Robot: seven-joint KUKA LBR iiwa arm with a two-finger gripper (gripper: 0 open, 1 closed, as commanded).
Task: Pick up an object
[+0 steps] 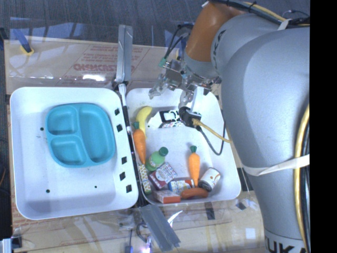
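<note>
**Camera view: arm up over the far edge of the right bin**

Camera view starts at the left bin. A blue tray with three parts lies in its middle.

Next comes the right bin, full of small things. By its left wall a yellow banana lies near the far corner. Right below it is an orange carrot along the same wall. A green bottle leans just beside that carrot. Near the front edge sit some small boxes in a heap and a reddish sausage. A second carrot lies near the middle. A little can sits just beside it, close to the front right corner.

The gripper hangs above the far edge of the right bin, its fingers spread apart with nothing between them. It is above the banana and not touching it. Its yellow cable droops over the right side of the bin. The big grey arm fills the right side.
</note>
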